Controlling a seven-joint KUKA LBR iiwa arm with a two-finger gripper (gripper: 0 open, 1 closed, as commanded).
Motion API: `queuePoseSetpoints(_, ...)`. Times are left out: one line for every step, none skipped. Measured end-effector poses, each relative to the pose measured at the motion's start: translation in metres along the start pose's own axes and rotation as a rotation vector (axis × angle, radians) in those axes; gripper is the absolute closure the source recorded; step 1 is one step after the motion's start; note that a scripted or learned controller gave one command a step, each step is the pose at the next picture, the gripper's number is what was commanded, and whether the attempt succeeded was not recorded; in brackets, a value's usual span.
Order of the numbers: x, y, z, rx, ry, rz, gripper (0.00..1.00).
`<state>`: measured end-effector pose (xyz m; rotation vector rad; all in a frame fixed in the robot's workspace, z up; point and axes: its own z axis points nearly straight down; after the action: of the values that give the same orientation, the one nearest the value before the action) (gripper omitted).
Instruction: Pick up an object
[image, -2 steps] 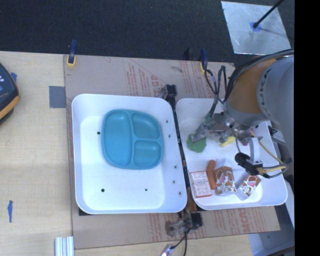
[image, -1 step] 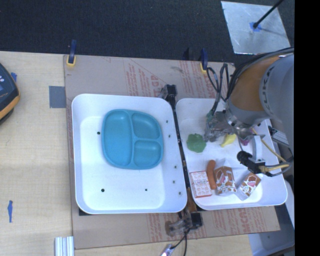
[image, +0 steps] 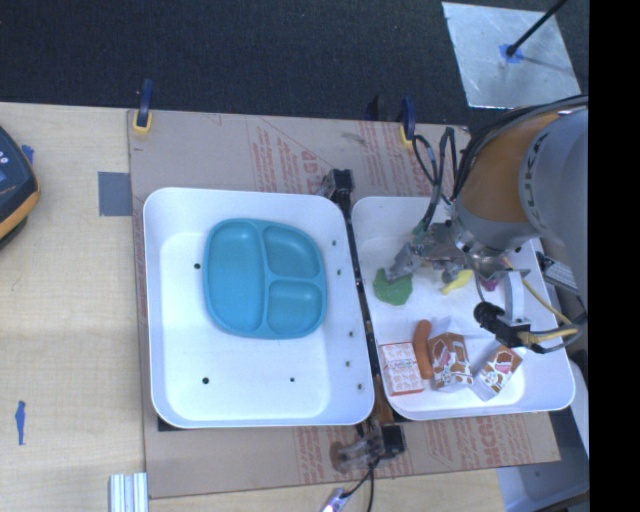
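Observation:
My gripper (image: 427, 268) hangs low over the back of the right bin (image: 556, 400), open, with bare white floor between its fingers. Its left finger (image: 400, 266) reaches the top edge of a green lump (image: 393, 288). The right finger (image: 453, 268) ends beside a small yellow piece (image: 457, 284). Nearer the front lie an orange sausage (image: 424, 348), a red-and-white card (image: 401, 368), a brown-and-white packet (image: 449, 362) and a second packet (image: 499, 369). The grey and orange arm covers the bin's back right corner.
The left bin (image: 170, 400) holds a blue divided plate (image: 265, 277). Black and yellow cables (image: 520, 335) from the arm trail over the right side of the right bin. A dark device (image: 12, 185) sits at the bench's left edge.

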<state>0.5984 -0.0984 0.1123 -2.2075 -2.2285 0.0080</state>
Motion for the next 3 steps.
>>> queuePoseSetpoints(-0.048, 0.053, 0.020, -0.005, 0.000, 0.006, 0.00)
queuePoseSetpoints(-0.066, 0.058, 0.020, -0.006, 0.000, 0.006, 0.00)
queuePoseSetpoints(-0.066, 0.058, 0.009, -0.005, -0.001, 0.001, 1.00)
